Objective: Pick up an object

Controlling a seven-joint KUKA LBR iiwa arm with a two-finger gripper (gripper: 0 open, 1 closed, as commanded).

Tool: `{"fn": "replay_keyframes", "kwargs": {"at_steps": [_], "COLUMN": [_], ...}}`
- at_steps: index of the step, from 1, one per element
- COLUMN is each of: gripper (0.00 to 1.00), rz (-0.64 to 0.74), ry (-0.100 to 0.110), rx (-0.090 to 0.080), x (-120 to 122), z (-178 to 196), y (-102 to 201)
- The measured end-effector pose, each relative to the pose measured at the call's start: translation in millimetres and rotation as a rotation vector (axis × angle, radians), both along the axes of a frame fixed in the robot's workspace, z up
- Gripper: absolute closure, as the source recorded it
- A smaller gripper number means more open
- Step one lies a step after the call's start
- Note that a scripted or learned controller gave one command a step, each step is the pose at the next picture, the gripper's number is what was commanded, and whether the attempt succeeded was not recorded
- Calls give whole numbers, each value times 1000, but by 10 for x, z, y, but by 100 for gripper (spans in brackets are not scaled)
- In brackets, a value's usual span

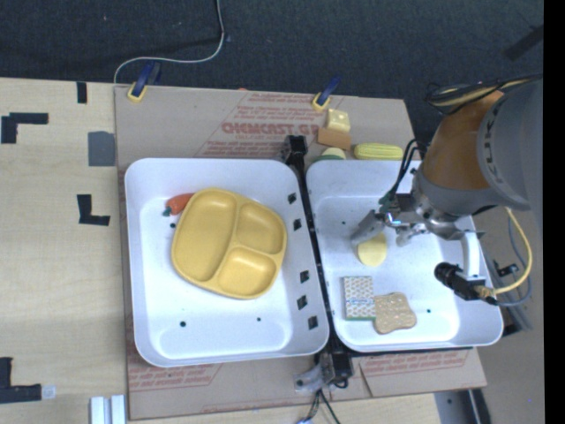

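My gripper [382, 234] hangs over the right bin [441, 329], reaching in from the right. Its fingers are spread open, with one grey finger [364, 231] pointing down-left. Nothing is between them. A small pale yellow rounded object [372, 253] lies just below the fingertips on the bin floor. Toward the bin's front lie a patterned square sponge-like pad [357, 296] and a tan cookie-like piece [394, 313], side by side and touching.
The left bin [159, 325] holds a yellow divided plate [229, 241], with a small orange item [179, 203] at its back-left edge. Behind the bins on the cardboard sit a tan block [335, 129], a corn cob [378, 152] and a small pale item [332, 155].
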State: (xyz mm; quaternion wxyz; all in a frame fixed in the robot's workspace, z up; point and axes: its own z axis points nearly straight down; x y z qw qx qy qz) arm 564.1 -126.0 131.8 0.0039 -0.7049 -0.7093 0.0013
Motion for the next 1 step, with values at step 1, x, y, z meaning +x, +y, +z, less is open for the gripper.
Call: {"fn": "replay_keyframes", "kwargs": {"at_steps": [1], "gripper": [0], "rz": [-5], "ry": [-8], "rx": [-6], "x": [83], "z": [-478], "y": [-38]}}
